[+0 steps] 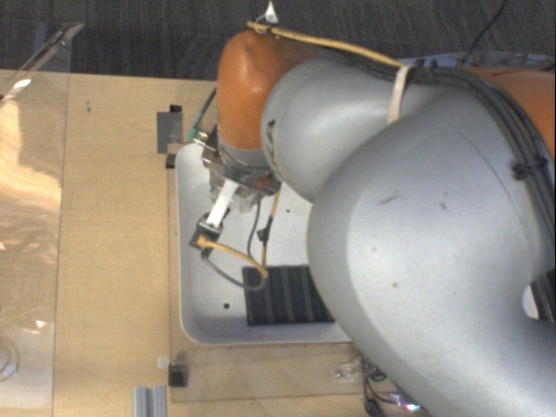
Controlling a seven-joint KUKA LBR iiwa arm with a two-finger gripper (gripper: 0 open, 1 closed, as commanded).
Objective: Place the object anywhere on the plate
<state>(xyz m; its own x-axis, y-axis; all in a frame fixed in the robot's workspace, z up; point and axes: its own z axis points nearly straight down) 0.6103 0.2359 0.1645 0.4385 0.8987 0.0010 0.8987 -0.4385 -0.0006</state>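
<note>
My gripper (pixel 248 191) hangs below the orange wrist band, over the far left part of a white bin (pixel 193 307). A black ribbed rectangular object (pixel 280 295) lies flat on the bin floor near the front wall. It is below and slightly right of the gripper, and apart from it. The arm's big grey body covers the object's right end and most of the bin.
The wooden bench (pixel 113 233) stretches to the left of the bin. Small black brackets sit at the bin's far left corner (pixel 172 129) and front left corner (pixel 178 374). A clear glossy sheet (pixel 26 189) covers the bench's left side.
</note>
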